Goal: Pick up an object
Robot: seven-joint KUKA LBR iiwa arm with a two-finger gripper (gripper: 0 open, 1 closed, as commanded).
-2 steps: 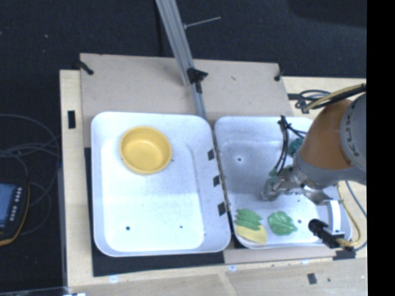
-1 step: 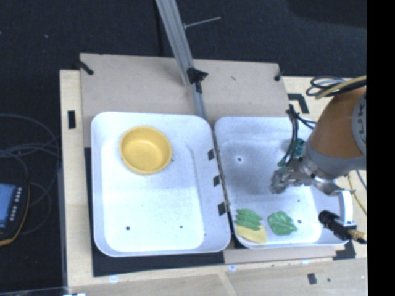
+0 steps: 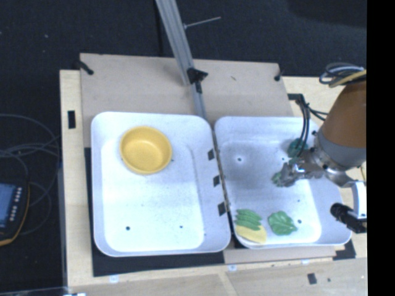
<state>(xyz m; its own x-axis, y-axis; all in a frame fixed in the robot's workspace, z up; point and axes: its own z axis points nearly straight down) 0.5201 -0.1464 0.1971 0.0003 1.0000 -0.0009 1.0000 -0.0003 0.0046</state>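
Camera view
Bins: two shallow white bins side by side on the bench, the left bin (image 3: 154,239) and the right bin (image 3: 259,134), touching along a middle seam.
Arm: the arm (image 3: 345,119), orange band above grey wrist, reaches in from the right over the right bin.
Gripper: the gripper (image 3: 285,176) sits low over the middle of the right bin, toward its right side; it shows as a small grey blur, and I cannot tell whether it is wide, narrow or holding anything.
Green objects: a green leaf-like piece (image 3: 282,222) and a green pod-like piece (image 3: 248,217) lie near the front edge of the right bin, well apart from the gripper and nearer the camera than it.
Yellow object: a pale yellow piece (image 3: 252,233) lies touching the green pod-like piece, at the bin's front rim.
Teal object: a small teal thing (image 3: 297,147) shows just behind the gripper, close to the wrist; what it is cannot be told.
Yellow bowl: a yellow bowl (image 3: 146,150) stands upright in the back of the left bin, far from the gripper.
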